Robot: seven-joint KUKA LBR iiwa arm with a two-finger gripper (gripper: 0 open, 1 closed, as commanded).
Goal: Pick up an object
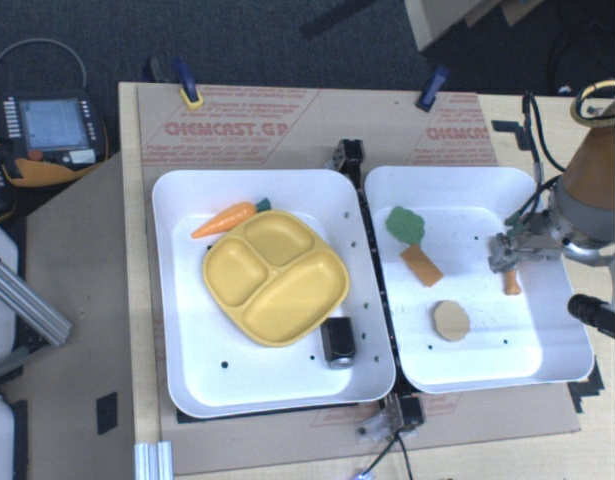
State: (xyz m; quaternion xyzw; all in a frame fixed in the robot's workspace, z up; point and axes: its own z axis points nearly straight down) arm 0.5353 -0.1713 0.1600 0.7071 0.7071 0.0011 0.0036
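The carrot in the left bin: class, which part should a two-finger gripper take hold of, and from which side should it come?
Probably the carrot is best gripped at mid-body, coming from straight above. It lies flat and slanted, its green top toward the right, with its lower side close against the yellow divided plate. Fingers closing across its narrow width, one going into the tight gap beside the plate, suit its long, tapering shape.

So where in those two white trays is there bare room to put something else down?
Left bin: a bare strip along its left wall and front-left corner, beside the yellow divided plate. The carrot and black block crowd its other sides. Right bin: bare floor along the front, below the tan disc. It is crowded near the gripper.
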